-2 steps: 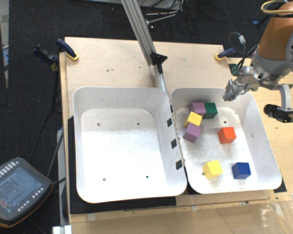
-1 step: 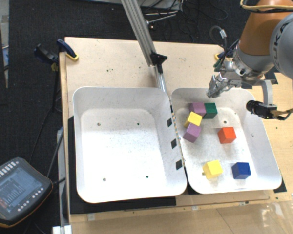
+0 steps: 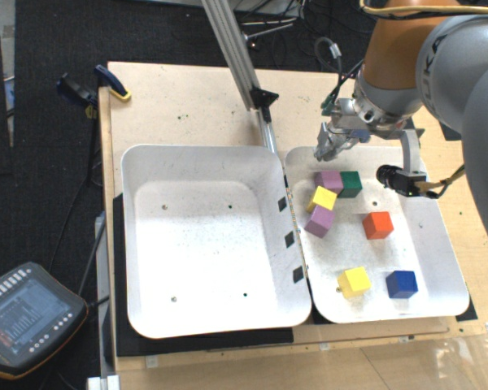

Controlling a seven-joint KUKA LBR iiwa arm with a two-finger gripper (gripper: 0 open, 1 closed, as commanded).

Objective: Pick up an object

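Your gripper (image 3: 332, 146) hangs just above the right bin's (image 3: 439, 250) far edge; whether it is wide or narrow, you cannot tell. It carries nothing. The nearest blocks, a purple block (image 3: 328, 180) and a green block (image 3: 350, 184), sit clustered just below it, probably why it hovers there.

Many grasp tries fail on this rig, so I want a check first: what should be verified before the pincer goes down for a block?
1. Pincer over the right bin: ok, above its far end.
2. Pincer carrying nothing: cannot tell.
3. Target isolated: not ok; pink block, green block, yellow block and purple block cluster together.
4. Easier targets: ok; orange block and blue block stand apart.
5. Pincer centred over one block: not ok; it sits beyond the pink block.
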